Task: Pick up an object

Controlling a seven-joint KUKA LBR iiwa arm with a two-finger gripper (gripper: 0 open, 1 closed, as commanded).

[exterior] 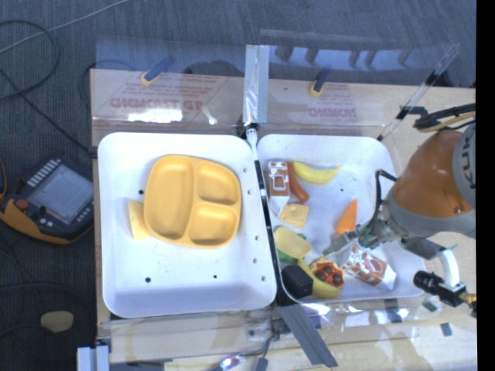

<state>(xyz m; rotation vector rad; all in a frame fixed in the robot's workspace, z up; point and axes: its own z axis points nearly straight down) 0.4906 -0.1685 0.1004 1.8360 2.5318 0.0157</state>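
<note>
Two bins sit on the tabletop; the left bin holds a yellow tray, the right bin a clutter of toy food. The fingers hang low among it, just at 5 o'clock of the carrot and at 11 o'clock of a red-and-white packet. Whether they are spread or pinching anything I cannot tell. This looks like the reaching step. Next, the fingers need to settle squarely over one piece, likely the carrot or packet, close, then lift.
</note>
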